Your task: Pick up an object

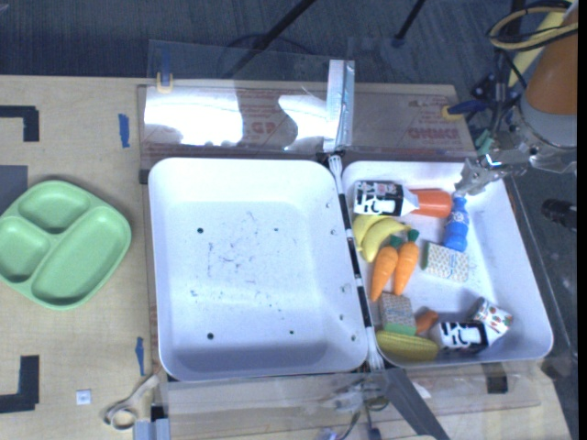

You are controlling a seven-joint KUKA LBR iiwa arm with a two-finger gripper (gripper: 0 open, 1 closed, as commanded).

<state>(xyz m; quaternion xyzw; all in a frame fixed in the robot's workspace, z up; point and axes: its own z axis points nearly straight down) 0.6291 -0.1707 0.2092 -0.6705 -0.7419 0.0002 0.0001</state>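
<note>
Gripper (472,174) hovers over the right bin (523,246), near the blue bottle (456,227); its grip perhaps hidden; cannot tell.

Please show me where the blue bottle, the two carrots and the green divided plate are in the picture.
blue bottle (456,227): camera view, on the bottle's body.
carrots (395,266): camera view, between the pair, on the right one's orange body.
green divided plate (60,243): camera view, on the ridge between compartments.

A green divided plate (60,243) rests on the wooden desk (83,356) — left of the two bins — with blue tape marks (123,129) nearby.
</note>
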